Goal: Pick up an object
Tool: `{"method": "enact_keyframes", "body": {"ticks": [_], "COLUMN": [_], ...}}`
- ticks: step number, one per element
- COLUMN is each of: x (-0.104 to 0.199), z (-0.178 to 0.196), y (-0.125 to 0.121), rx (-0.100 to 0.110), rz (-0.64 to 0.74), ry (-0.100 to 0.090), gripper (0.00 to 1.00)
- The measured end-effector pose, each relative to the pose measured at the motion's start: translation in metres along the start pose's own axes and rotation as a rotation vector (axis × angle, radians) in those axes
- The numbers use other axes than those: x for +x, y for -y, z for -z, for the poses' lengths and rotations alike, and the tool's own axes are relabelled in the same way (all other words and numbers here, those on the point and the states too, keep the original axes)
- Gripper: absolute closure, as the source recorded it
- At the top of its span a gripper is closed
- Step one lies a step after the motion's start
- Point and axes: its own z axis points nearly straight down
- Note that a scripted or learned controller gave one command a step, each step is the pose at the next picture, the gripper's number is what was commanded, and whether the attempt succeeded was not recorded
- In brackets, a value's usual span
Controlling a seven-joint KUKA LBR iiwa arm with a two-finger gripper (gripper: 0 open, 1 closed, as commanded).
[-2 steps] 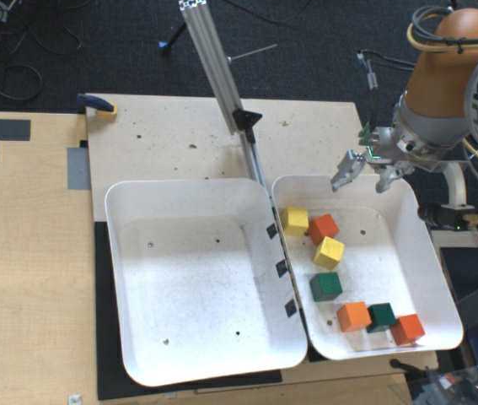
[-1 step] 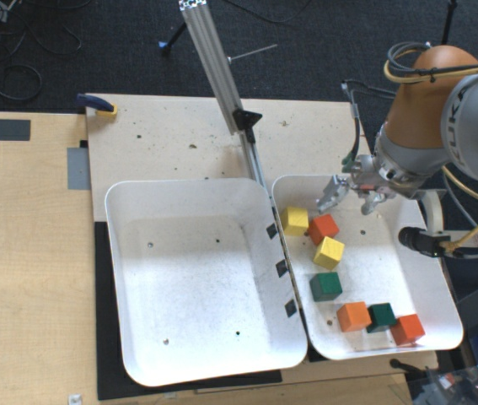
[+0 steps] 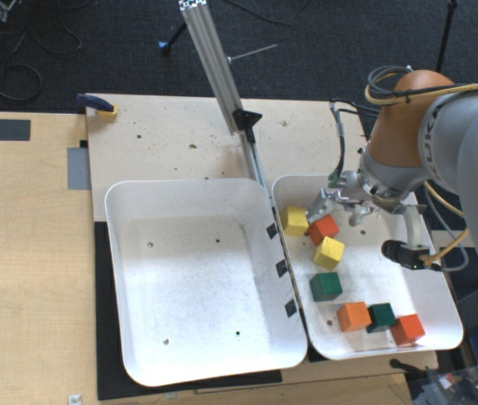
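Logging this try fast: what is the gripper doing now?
Gripper: above the red-orange block in the right bin; open or shut cannot be told.

The two bins are white: the left bin [image 3: 196, 344] has little dark specks on its floor, and the right bin [image 3: 441, 302] holds coloured blocks. There are two yellow blocks [image 3: 296, 220] [image 3: 329, 251], a red-orange block [image 3: 324, 228], a green block [image 3: 325, 287], an orange block [image 3: 354, 316], a dark green block [image 3: 381, 316] and a red block [image 3: 407, 329]. The arm [image 3: 441, 137] is grey with an orange band [image 3: 403, 125], the surface [image 3: 28, 251] is light tan wood with grey patches, and the floor [image 3: 78, 32] is dark with black cables.
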Motion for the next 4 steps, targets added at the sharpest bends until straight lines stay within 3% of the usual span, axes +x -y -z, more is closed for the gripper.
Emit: {"method": "enact_keyframes", "body": {"ticks": [1, 2, 3, 4], "x": [-0.003, -0.003, -0.008, -0.009], "z": [-0.019, -0.012, 0.032, 0.061], "y": [-0.007, -0.007, -0.002, -0.002], "rx": [-0.033, -0.031, -0.010, -0.009], "rz": [-0.001, -0.008, -0.008, -0.006], "ry": [0.007, 0.003, 0.002, 0.001], "gripper": [0.00, 1.00, 1.00, 1.00]}}
